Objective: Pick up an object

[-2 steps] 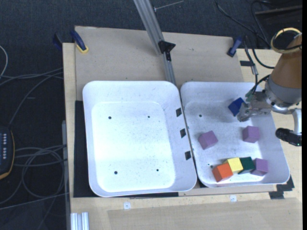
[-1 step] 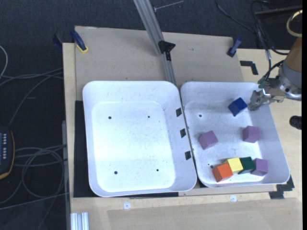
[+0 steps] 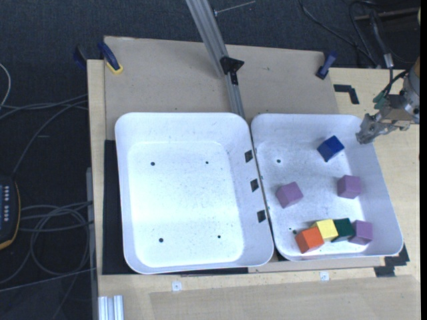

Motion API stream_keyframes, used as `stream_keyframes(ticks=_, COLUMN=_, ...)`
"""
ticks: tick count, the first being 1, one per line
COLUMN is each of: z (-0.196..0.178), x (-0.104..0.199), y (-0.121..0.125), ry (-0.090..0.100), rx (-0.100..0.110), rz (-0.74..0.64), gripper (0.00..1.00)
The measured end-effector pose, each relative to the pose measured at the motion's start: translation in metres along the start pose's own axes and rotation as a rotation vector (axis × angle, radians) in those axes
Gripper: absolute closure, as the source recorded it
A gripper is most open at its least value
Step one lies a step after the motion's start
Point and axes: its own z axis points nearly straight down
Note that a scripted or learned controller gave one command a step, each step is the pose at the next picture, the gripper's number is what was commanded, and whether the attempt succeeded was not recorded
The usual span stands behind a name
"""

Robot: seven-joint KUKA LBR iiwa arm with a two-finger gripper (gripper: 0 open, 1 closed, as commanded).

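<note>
The right bin (image 3: 313, 125) holds several small blocks. A blue cube (image 3: 330, 147) lies near its upper right. Two purple cubes sit mid-bin, one (image 3: 289, 193) to the left and one (image 3: 349, 186) to the right. Along the front edge an orange block (image 3: 309, 239), a yellow block (image 3: 326, 229), a green block (image 3: 343, 228) and a purple block (image 3: 363, 231) stand in a row. My gripper (image 3: 367, 133) hovers at the bin's upper right rim, to the right of the blue cube, with nothing seen between its fingers.
The left bin (image 3: 133, 132) stands beside the right one, joined by small black clips (image 3: 253, 184). A metal pole (image 3: 213, 42) slants over the bench's back. Blue clamps (image 3: 110, 59) grip the board's rear corners. Cables lie on the floor at left.
</note>
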Motion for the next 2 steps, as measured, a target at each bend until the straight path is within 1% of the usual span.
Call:
stream_keyframes(ticks=1, z=-0.023, x=0.000, y=0.001, ry=0.001, rx=0.002, rz=-0.001, gripper=1.00)
stream_keyframes(ticks=2, z=-0.010, x=0.052, y=-0.002, ry=0.005, rx=0.009, rz=-0.005, gripper=1.00)
